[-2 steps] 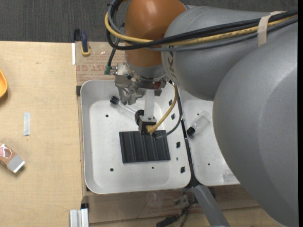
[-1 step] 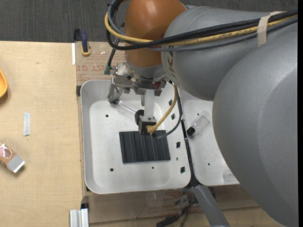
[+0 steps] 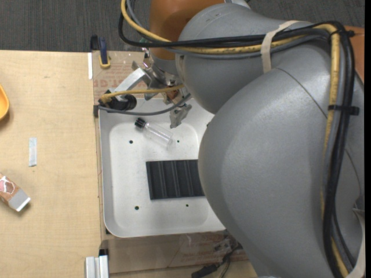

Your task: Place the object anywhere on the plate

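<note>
A small clear tube with a black cap [image 3: 152,131] lies on the floor of the white bin [image 3: 119,207], near its far left corner. A black ribbed rectangular plate [image 3: 173,178] lies flat in the middle of the same bin, its right side hidden under the arm. My gripper [image 3: 177,110] hangs just above and to the right of the tube, close to the bin's far wall. Nothing is seen held in it. The bulky grey arm covers the right half of the bin.
Left of the bin is a wooden benchtop [image 3: 52,109] with an orange object [image 3: 2,103] at the left edge, a small grey strip [image 3: 32,152] and a wrapped item [image 3: 13,193]. A blue clamp [image 3: 102,51] stands by the bin's far corner. Yellow cable [image 3: 136,91] loops near the gripper.
</note>
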Motion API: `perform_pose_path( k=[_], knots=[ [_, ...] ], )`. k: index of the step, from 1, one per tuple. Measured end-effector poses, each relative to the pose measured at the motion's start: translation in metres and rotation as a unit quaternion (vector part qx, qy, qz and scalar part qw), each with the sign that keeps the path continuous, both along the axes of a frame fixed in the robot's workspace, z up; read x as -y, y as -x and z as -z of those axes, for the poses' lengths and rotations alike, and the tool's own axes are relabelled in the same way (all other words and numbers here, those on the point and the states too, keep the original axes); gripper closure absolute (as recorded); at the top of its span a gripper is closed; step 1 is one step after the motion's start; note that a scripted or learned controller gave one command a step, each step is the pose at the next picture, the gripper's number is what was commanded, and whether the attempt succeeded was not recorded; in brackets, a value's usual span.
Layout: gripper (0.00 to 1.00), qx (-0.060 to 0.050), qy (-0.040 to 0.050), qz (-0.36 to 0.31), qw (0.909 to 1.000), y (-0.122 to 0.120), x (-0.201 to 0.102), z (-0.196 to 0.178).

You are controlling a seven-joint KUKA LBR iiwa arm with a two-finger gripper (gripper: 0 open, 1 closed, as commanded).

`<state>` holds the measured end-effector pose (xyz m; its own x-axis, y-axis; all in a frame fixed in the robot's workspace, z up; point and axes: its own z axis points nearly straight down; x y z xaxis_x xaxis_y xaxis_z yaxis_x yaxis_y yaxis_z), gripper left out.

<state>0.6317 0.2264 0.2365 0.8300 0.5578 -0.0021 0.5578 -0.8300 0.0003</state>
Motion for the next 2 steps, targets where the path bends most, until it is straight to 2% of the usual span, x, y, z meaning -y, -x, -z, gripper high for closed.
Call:
perform_pose_path(
  k=[1, 2],
  knots=[
    [0.0, 0.0, 0.0001, 0.03, 0.9995, 0.016, 0.007, 0.145],
    [0.0, 0.0, 0.0018, 0.177, 0.9842, 0.086, 0.002, 0.146]
  ],
)
